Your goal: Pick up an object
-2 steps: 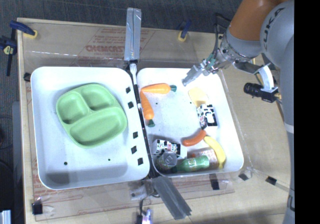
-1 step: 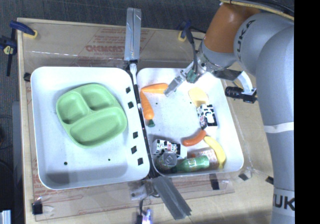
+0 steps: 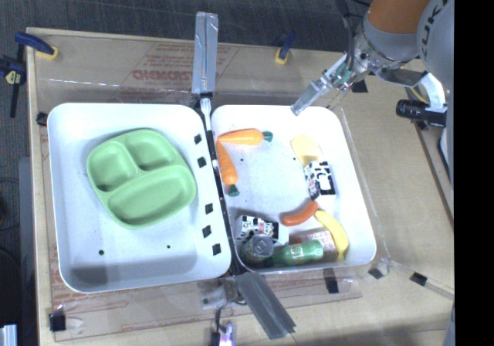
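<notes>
My gripper (image 3: 296, 109) hangs over the far rim of the right bin (image 3: 356, 174), its thin fingers pressed together with nothing between them. Below it in that bin lie an orange carrot (image 3: 240, 136) across the far end and a second carrot (image 3: 226, 166) along the left wall. A yellow block (image 3: 305, 148) and a black-and-white patterned piece (image 3: 320, 179) sit near the right wall. At the near end are a red sausage (image 3: 298, 215), a banana (image 3: 333, 232), a green bottle (image 3: 298, 252), a metal can (image 3: 260, 247) and a small patterned box (image 3: 257, 225).
The left bin (image 3: 69, 252) holds a green divided plate (image 3: 141, 176). A grey bar (image 3: 205, 51) stands behind the divider between the bins. Blue and yellow clamps (image 3: 285, 47) grip the far bench edge.
</notes>
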Tool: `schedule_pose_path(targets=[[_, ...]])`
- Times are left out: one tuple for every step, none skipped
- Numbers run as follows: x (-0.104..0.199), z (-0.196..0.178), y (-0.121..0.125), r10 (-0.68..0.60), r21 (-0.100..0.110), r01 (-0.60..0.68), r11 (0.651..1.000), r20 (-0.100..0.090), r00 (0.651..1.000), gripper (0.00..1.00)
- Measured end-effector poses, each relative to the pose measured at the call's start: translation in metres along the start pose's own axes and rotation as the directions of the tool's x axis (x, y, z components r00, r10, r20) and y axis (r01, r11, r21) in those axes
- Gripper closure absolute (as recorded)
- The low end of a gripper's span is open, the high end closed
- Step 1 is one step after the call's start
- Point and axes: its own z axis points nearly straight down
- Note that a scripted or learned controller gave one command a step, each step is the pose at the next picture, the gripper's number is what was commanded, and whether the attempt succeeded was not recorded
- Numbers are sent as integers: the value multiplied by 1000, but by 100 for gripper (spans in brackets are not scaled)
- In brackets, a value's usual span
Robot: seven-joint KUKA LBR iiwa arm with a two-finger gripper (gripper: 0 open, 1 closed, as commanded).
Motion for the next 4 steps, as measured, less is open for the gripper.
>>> schedule_pose_path(targets=[[8, 105, -10, 4, 3, -4, 1000, -3, 1000, 0], [8, 104, -10, 5, 2, -5, 1000, -3, 1000, 0], [1, 83, 0, -34, 0, 34, 999, -2, 999, 0], [2, 157, 1, -54, 2, 54, 999, -3, 999, 0]])
